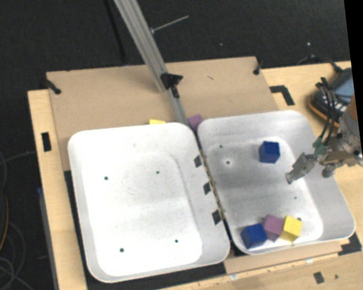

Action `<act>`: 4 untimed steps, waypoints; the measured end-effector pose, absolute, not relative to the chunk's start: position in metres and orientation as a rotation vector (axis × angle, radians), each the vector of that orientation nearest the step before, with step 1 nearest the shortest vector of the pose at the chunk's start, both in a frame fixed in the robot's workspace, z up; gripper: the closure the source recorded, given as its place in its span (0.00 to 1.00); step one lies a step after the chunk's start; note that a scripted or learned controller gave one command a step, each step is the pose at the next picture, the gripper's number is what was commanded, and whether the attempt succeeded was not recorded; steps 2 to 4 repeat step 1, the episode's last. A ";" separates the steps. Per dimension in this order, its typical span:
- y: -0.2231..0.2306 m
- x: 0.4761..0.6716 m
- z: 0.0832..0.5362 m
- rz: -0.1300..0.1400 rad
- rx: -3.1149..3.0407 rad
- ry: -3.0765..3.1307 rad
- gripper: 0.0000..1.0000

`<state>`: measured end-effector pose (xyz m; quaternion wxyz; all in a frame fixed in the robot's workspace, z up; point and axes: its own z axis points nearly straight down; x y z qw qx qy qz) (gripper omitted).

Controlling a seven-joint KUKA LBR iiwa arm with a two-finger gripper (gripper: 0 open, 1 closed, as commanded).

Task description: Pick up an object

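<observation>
**Ops:** I've got the feed up. Two shallow white plastic bins side by side on the bench: left bin (88, 185), right bin (335, 217).

**Eng:** What's pickable?

**Ops:** I count four small blocks in the right bin. One solid blue cube (269, 151) sits alone in the far half, well apart from the rest, faces clean, edges sharp. The other three are bunched at the near edge: a second blue cube (253, 235), a purple block (272, 226) and a yellow cube (291, 227), left to right, touching or very nearly so. So two blue, one purple, one yellow.

**Eng:** Anything outside the bins?

**Ops:** Two. A yellow piece (157, 121) pokes out behind the left bin's far rim, and a purple piece (195, 121) sits by the far end of the seam between the bins. Both are partly hidden, so I can't tell their shape.

**Eng:** Gripper?

**Ops:** The two-finger gripper (299, 171) is over the right side of the right bin, reaching in from the right, tip angled toward the bin's middle. It's near the lone blue cube but apart from it. I see nothing between the fingers. Too blurred here; whether they're spread or closed, I can't tell.
</observation>
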<state>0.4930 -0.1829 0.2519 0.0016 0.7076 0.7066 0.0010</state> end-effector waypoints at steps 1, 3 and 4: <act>-0.209 0.559 0.110 -0.005 2.219 2.225 0.00; -0.209 0.559 0.110 -0.005 2.219 2.225 0.00; -0.209 0.559 0.110 -0.005 2.219 2.225 0.00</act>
